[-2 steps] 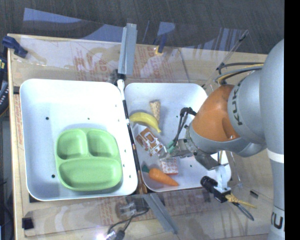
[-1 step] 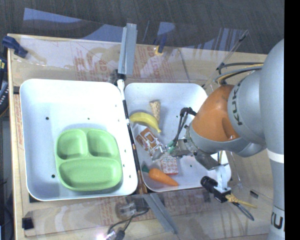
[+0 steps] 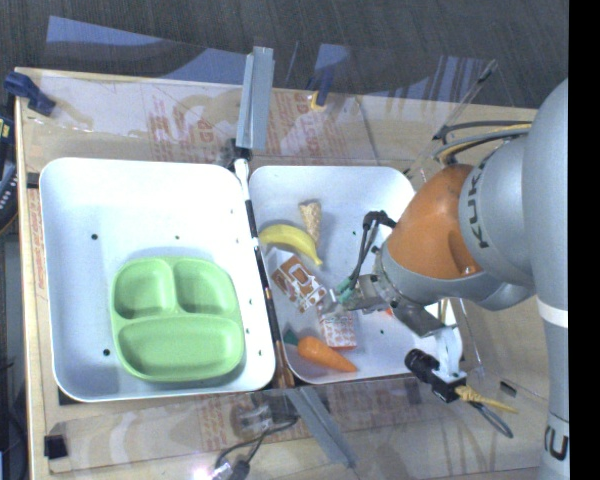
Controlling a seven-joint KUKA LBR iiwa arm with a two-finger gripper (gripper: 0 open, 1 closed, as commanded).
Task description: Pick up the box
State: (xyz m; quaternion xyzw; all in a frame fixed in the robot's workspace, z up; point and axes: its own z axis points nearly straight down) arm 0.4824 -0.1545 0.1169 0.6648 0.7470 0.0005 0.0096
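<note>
The gripper (image 3: 348, 296) is low in the right bin (image 3: 380, 183), just beside the box (image 3: 338, 330); its state I cannot tell.

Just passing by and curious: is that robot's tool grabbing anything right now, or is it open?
Tool: low in the right bin, by a small box; whether it grips anything cannot be told.

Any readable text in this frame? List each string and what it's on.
"KU": black letters running vertically on the orange band of the grey arm; the rest of the word is cut off.
Brown-and-white patterned box in the right white bin: printing too blurred to read.
Small red-and-white packet beside the orange carrot: print too small to read.
</note>
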